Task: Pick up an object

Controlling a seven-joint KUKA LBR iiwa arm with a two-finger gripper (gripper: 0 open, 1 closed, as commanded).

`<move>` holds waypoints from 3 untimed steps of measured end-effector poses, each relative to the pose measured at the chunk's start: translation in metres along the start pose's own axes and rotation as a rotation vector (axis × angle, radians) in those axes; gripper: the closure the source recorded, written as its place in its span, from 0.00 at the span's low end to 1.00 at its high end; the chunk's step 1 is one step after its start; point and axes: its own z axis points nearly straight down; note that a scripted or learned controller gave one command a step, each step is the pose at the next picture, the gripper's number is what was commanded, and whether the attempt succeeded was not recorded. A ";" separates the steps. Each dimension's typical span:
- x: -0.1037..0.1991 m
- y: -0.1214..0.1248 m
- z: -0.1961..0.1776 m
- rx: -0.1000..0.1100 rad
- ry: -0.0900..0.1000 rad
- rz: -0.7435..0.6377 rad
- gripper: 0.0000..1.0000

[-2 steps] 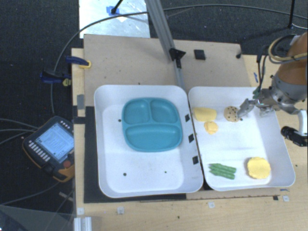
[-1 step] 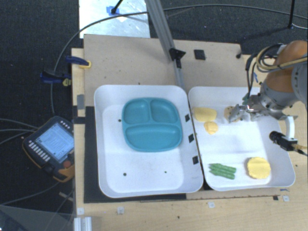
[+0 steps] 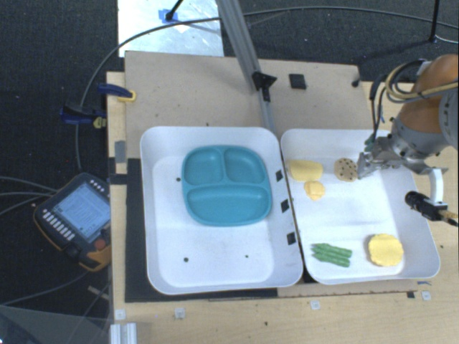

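Your hand [image 3: 364,165] is hovering just beside the brown cookie [image 3: 346,168] in the right bin [image 3: 416,264]; you cannot tell its grip.

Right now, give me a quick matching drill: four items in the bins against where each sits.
Items:
1. divided teal plate
2. green beans
3. cookie
4. round yellow piece

Places:
A. right bin, near right corner
B. left bin
C. right bin, far side, beside the pincer
D. right bin, near edge, left of the yellow round

Pairs: 1-B, 2-D, 3-C, 4-A
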 end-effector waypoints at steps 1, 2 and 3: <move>-0.009 0.007 -0.060 -0.003 -0.001 0.002 1.00; -0.009 0.009 -0.094 -0.001 0.000 0.001 1.00; 0.045 -0.001 -0.086 0.005 0.004 -0.002 1.00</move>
